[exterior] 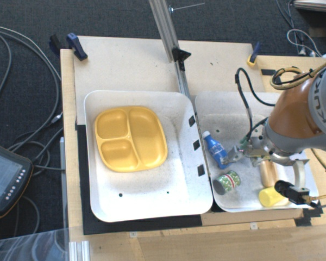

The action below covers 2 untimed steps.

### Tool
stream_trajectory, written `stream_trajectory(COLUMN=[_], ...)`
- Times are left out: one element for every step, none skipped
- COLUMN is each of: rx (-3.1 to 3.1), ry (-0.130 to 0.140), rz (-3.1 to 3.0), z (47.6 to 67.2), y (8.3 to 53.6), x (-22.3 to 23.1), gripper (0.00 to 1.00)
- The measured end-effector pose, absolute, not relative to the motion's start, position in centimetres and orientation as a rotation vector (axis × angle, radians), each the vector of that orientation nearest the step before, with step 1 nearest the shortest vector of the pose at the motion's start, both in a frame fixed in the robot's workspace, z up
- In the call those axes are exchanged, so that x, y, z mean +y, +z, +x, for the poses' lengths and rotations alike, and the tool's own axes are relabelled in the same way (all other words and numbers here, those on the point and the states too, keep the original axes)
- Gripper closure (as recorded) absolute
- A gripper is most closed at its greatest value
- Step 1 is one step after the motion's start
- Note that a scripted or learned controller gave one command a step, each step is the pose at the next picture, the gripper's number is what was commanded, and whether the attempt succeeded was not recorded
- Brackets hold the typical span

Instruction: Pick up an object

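Observation:
In the right bin (228, 105) lie a blue bottle with a white cap (214, 148), a small green and grey can (228, 181), a tan cylinder (268, 173) and a yellow cup (270, 197). My gripper (243, 149) is low over this bin, just right of the blue bottle's lower end and above the can. The grey wrist and the orange arm segment (293, 116) cover the bin's right part. I see nothing clearly held.
The left bin (152, 197) holds a yellow divided plate (131, 138). A metal pole (168, 29) rises from between the bins at the back. Black cables (244, 91) loop over the right bin. Clamps sit at the bench corners.

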State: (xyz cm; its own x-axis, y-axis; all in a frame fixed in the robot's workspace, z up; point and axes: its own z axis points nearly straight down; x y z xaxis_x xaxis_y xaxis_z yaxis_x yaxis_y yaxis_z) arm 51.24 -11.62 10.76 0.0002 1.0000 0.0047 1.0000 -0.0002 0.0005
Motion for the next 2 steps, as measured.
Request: stream_trajectory(rx=[-2.224, -2.226], ry=[-0.01, -0.006], rz=[-2.224, -2.225], z=[51.4, 51.0], y=[12.1, 18.2], x=[-11.7, -12.3], gripper=[1.0, 1.0])
